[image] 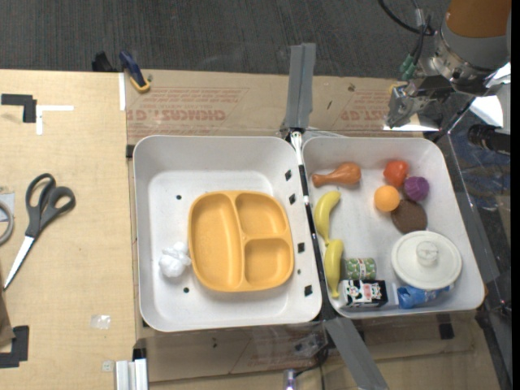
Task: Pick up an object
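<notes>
Gripper (404, 104) hovers beyond the right bin (455, 218) holding toy food; yellow tray (241, 240) in left.

Both bins (154, 242) smooth white plastic, slight sheen. Divided plate (240, 240) matt yellow-orange plastic. Bananas (328, 232), drumstick (340, 175), orange ball (387, 198), red ball (396, 171), purple piece (416, 188) look like moulded plastic, soft gloss. Brown piece (409, 216) duller. White lidded pot (426, 258) glossy. White wad (172, 260) crumpled, soft, paper or cloth, cannot tell. Bench (65, 299) pale wood-grain, matt. Cardboard (211, 104) brown, printed. Scissors (36, 218): metal blades, dark plastic handles. Gripper (410, 100) dark metal; arm band glossy orange.
</notes>
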